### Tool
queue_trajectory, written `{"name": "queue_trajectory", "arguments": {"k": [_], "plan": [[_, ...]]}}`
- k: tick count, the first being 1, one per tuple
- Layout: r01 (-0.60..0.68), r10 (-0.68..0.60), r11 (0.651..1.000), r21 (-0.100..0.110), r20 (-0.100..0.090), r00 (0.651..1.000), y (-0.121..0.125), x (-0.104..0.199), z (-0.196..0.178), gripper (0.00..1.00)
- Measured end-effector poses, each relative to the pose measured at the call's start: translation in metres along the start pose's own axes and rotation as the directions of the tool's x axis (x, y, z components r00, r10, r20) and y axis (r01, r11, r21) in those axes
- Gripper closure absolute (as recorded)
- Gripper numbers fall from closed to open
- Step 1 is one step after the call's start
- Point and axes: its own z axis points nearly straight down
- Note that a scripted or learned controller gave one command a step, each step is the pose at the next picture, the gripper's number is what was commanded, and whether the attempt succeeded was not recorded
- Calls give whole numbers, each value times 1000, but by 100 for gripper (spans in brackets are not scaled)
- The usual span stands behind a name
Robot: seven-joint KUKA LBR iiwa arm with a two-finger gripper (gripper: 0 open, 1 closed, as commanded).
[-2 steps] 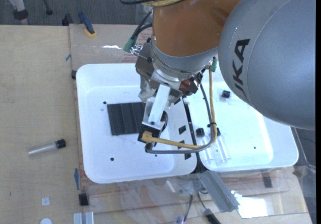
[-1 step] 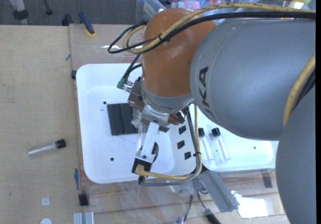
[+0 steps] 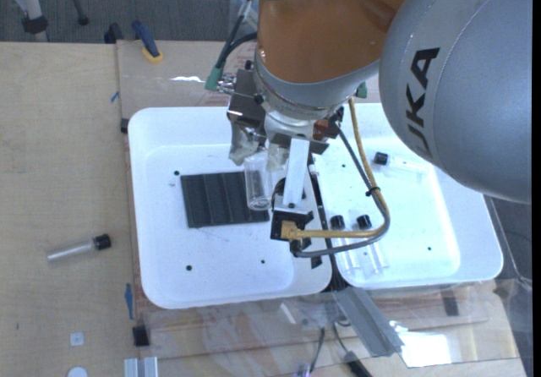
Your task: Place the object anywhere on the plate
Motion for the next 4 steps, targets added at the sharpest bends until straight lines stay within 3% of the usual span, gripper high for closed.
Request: {"name": "queue_trajectory", "arguments": {"k": [1, 2, 3, 4], "plan": [[519, -519, 855, 4, 0, 855, -19, -7, 92, 100], [374, -374, 927, 4, 0, 927, -16, -17, 142, 100], [665, -665, 747, -2, 1, 747, 73, -19, 53, 100], [401, -401, 916, 4, 0, 916, -9, -15, 95, 100]]}}
